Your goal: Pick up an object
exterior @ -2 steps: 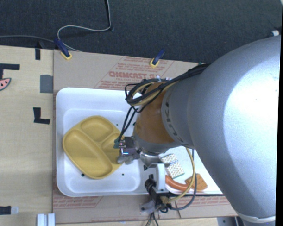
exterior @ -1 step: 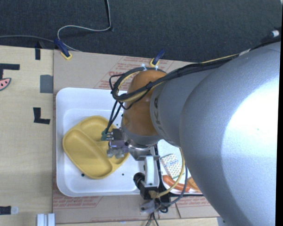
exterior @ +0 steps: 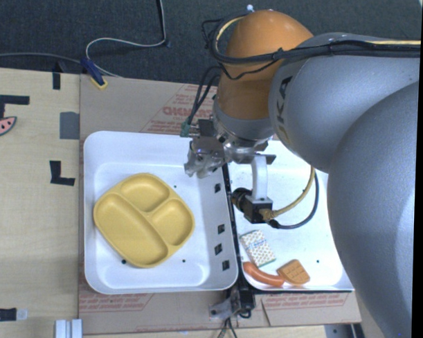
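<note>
A yellow three-part plate lies flat in the left bin. In the right bin, near its front, lie a pale checkered piece, an orange-red sausage and a small orange wedge. My gripper hangs below the orange wrist band, over the wall between the two bins toward their far side. It is above and behind the plate's far right edge. Nothing is visibly held in it.
The grey arm covers most of the right bin and the view's right side. A black fitting with a cable hangs from the wrist over the right bin. Cables and tape marks lie on the bench to the left.
</note>
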{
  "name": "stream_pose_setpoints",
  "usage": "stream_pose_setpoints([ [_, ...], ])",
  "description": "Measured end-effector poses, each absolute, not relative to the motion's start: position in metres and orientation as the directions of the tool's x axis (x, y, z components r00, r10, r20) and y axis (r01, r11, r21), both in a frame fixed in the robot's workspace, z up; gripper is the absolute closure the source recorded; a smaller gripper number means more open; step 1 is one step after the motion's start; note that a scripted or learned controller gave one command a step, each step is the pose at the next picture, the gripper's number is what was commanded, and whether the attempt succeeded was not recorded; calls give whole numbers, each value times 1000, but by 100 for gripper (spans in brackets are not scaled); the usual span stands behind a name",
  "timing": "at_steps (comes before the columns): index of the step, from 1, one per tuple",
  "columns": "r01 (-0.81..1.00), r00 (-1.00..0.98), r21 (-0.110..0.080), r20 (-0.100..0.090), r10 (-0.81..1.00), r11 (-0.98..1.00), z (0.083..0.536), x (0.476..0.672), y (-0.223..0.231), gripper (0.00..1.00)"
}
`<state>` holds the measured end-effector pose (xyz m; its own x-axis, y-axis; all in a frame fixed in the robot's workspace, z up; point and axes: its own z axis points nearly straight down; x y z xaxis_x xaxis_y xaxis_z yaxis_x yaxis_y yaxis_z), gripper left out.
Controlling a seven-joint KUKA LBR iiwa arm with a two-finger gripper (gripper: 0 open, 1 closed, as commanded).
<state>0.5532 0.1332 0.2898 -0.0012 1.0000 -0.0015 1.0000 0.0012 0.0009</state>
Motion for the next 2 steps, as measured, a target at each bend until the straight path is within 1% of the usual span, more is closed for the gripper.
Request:
stream_pose_setpoints([
  [1, 1000, -3, -4, -1, 1000, 3, 200, 524, 182, 100],
  [2, 1000, -2, -3, -1, 1000, 2, 201, 524, 182, 0],
])
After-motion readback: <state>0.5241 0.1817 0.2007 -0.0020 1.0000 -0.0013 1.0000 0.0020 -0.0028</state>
